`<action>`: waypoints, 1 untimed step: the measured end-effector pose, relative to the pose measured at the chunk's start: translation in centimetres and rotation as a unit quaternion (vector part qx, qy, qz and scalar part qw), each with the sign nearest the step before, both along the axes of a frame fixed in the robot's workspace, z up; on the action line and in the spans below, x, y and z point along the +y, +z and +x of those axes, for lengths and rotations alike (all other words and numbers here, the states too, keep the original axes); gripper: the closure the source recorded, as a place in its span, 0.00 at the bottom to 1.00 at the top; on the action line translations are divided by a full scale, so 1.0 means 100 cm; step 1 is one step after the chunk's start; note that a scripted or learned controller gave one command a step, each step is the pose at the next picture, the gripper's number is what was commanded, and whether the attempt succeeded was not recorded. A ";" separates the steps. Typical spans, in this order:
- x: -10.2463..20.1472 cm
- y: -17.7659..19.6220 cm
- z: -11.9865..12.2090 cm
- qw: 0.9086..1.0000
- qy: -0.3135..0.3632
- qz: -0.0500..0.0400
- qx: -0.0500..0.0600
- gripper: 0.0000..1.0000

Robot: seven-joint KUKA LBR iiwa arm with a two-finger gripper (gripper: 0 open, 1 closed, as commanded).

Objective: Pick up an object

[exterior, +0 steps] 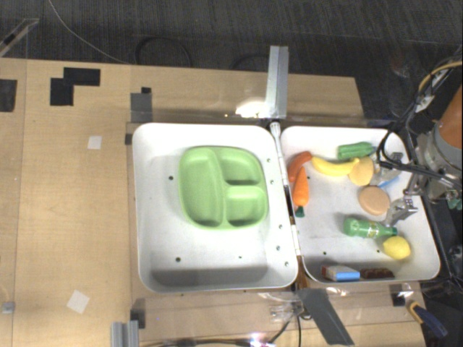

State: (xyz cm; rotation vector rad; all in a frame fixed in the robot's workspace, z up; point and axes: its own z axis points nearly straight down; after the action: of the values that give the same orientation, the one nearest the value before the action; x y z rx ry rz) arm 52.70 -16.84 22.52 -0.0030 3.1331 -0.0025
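The green divided tray fills the left bin, far left of the claw. The claw hangs low over the right bin, its spread too blurred to tell. Just left of it lies the green bottle, the likeliest pick: probably light, stiff and slick, best gripped across its middle. The yellow lemon sits just below the claw, the tan round piece up-left, and the banana and carrot farther left.
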 end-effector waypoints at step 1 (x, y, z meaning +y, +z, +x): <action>-0.038 -0.128 -0.015 0.999 0.052 0.000 0.002 0.00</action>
State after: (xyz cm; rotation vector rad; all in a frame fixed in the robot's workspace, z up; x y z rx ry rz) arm 51.25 -20.64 9.74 -0.1651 3.1318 -0.0021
